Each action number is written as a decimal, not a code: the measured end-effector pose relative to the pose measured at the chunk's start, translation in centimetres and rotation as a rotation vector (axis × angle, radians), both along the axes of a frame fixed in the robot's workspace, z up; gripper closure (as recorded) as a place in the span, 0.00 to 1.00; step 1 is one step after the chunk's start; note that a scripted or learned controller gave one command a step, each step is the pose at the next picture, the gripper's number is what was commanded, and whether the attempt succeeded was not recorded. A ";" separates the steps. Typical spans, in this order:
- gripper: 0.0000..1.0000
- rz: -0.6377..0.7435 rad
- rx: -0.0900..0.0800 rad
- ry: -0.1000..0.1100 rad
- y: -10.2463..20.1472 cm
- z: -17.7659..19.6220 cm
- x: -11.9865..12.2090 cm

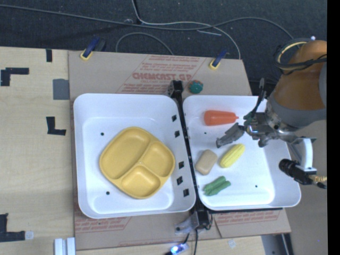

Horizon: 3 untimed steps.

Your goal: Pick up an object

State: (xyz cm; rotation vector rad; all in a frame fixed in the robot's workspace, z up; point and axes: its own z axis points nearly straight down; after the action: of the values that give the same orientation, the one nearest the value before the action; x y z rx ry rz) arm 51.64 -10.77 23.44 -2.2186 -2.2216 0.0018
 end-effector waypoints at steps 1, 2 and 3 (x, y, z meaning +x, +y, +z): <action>0.00 0.000 0.000 0.005 0.7 -5.3 -0.9; 0.00 0.000 0.001 0.005 1.3 -9.9 -0.7; 0.00 -0.004 -0.007 -0.004 1.0 -15.0 -0.7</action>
State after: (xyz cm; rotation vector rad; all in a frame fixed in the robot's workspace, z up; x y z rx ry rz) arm 50.95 -9.75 8.41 -2.2289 -2.2222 0.0055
